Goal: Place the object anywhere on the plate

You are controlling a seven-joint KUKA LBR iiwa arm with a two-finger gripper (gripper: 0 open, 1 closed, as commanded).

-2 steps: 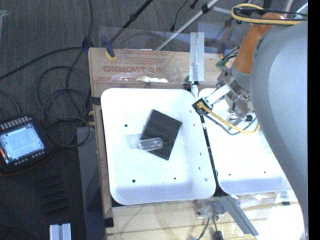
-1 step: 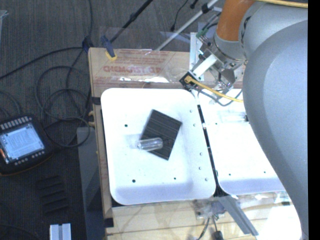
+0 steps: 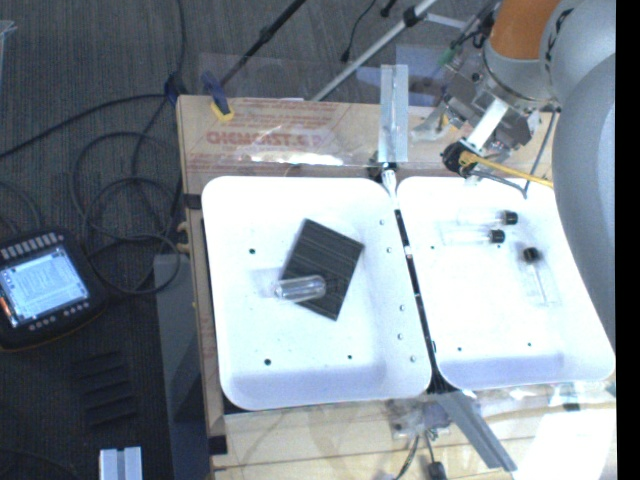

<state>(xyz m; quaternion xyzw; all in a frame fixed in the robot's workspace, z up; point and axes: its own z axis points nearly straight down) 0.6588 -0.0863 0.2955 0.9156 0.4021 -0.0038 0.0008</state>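
A black ribbed plate (image 3: pixel 332 251) lies tilted in the middle of the left bin (image 3: pixel 240 368). A clear vial (image 3: pixel 300 288) rests on its side across the plate's lower left edge, partly over the bin floor. My gripper (image 3: pixel 470 108) hangs high above the back edge of the right bin (image 3: pixel 500 353), far from the plate and the vial. Nothing shows beneath it.
Three clear tubes with black caps lie in the right bin: one (image 3: pixel 480 218) near the back, one (image 3: pixel 468 236) just below it, one (image 3: pixel 538 278) toward the right. A metal post (image 3: pixel 394 108) stands behind the seam between the bins.
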